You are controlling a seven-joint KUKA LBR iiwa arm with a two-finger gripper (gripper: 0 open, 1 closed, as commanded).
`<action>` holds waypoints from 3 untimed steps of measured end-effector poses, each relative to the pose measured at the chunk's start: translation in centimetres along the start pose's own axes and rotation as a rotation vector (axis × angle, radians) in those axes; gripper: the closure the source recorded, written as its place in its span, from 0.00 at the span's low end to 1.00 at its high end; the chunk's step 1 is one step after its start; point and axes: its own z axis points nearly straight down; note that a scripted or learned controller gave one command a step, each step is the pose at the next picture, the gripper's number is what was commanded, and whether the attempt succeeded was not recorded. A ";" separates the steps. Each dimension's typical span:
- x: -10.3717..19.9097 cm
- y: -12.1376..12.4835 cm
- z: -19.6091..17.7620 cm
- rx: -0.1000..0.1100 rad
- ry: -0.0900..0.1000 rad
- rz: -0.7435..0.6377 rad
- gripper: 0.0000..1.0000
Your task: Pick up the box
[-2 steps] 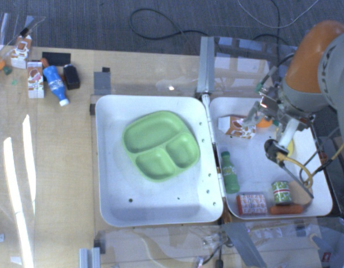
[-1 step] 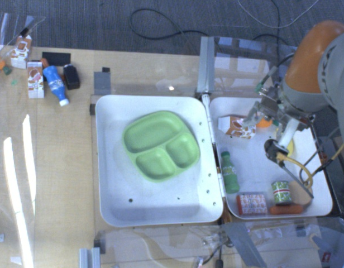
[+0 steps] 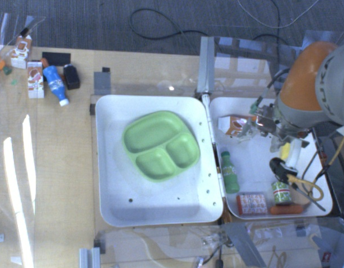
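The box (image 3: pixel 253 203) lies at the near edge of the right bin (image 3: pixel 247 159), touching a can (image 3: pixel 281 193). The hand (image 3: pixel 260 123) hangs over a packet (image 3: pixel 233 125) at the far side; can't tell its grip. It might grab the wrong thing.

The grey arm with the orange band (image 3: pixel 320 82) is cut off by the right edge. The tool (image 3: pixel 260 121) is blurred, so its fingers cannot be made out. The small brown and white box (image 3: pixel 234 125) beside it is partly smeared; contact cannot be judged. Labels on the small cartons (image 3: pixel 35 78) at the counter's (image 3: pixel 49 166) far left are too small to be read.
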 end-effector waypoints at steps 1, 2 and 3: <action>-3.7 5.2 6.0 0.001 -0.001 -0.010 0.00; -1.1 8.2 5.6 0.018 -0.010 0.216 0.00; 0.2 7.0 3.5 0.000 0.000 0.256 0.00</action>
